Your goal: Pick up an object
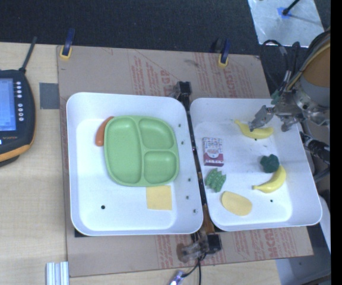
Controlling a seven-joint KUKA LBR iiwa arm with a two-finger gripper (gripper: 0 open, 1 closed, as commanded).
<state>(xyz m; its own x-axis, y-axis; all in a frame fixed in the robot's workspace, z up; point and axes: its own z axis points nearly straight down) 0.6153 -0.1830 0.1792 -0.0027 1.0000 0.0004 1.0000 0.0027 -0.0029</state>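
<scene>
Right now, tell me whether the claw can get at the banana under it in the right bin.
Probably yes. The claw hangs right over the upper banana in the right bin, and nothing lies on the banana or crowds it; the broccoli and the second banana sit well apart.

A small curved yellow plastic banana [255,131] lies flat near the far edge of the right white bin [301,209].

Bright, even overhead light — soft shadows (slightly blurry, low-resolution).
</scene>
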